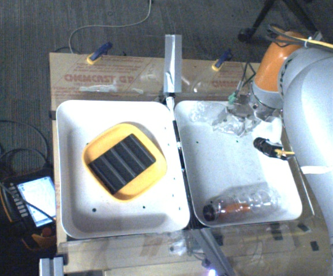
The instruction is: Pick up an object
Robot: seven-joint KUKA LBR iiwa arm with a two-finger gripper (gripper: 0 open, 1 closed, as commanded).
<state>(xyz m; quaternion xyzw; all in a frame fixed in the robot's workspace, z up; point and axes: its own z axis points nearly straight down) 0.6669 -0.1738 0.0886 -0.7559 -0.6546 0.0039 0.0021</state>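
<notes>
Yellow tray (125, 161) in left bin (74, 119) — bottle (241, 203) in right bin (235, 165).

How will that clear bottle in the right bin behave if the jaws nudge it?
The clear bottle lies on its side, so it probably rolls. Its see-through plastic looks thin, likely light and slippery. Sitting near the right bin front wall may limit travel.

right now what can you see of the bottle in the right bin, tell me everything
The bottle is clear plastic, ribbed and a bit crumpled, with a dark cap at its left end and a reddish-brown residue or liquid along its lower part. It lies on its side along the near wall of the right bin, roughly parallel to that edge and seemingly resting against it. Nothing else touches it; the gripper is at the bin's far end.
</notes>
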